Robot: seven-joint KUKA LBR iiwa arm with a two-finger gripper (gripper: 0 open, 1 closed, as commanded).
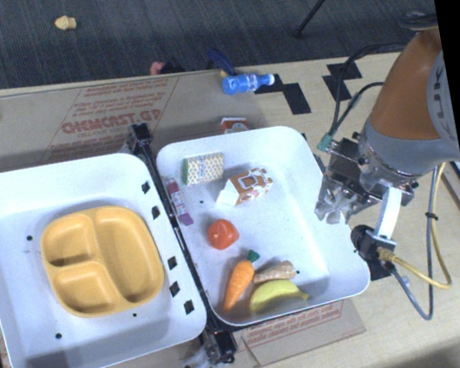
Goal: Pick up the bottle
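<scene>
Blue bottle (246, 83) lies on the surface beyond the right bin's (319, 163) far edge, likely light and slippery, best pinched mid-body; can't tell the claw's (332, 205) state.

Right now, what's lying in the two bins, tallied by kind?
Toy fruit and veg: 3 (tomato, carrot, banana)
Small cartons or boxes: 2 (patterned box, white and orange carton)
Divided plates: 1 (yellow plate, left bin)
Unclear brownish item: 1
Total: 7
</scene>
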